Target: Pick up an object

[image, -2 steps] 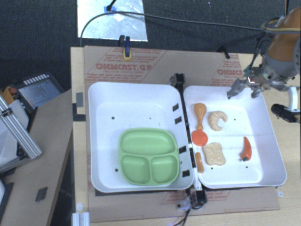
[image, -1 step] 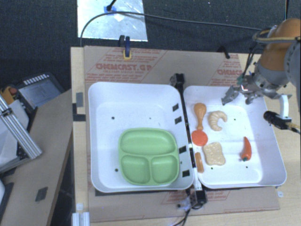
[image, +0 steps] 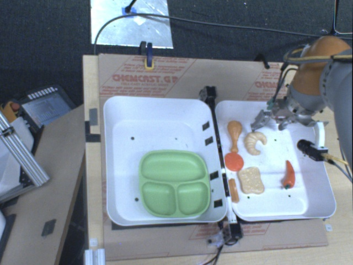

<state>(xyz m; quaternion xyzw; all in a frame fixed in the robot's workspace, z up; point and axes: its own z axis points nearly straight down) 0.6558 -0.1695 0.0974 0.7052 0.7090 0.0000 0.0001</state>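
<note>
Croissant (image: 255, 142), the pale curled toy pastry, lies in the right bin (image: 317, 203) just below and left of the gripper (image: 269, 119), and looks the nearest thing to pick. The gripper hangs over the bin's upper part with its metal fingers spread and nothing between them. Doing this well probably means centring the fingers across the croissant's narrow middle rather than its curled ends, then coming straight down so neither tip nudges it aside (it looks light and likely to slide). Just left of it lies a drumstick (image: 235, 132), with an orange-red disc (image: 234, 161) below that, so the left finger has little room. Farther out are a bread slice (image: 251, 180), a chilli (image: 289, 174), and a green divided tray (image: 174, 182) in the left bin (image: 124, 120).
</note>
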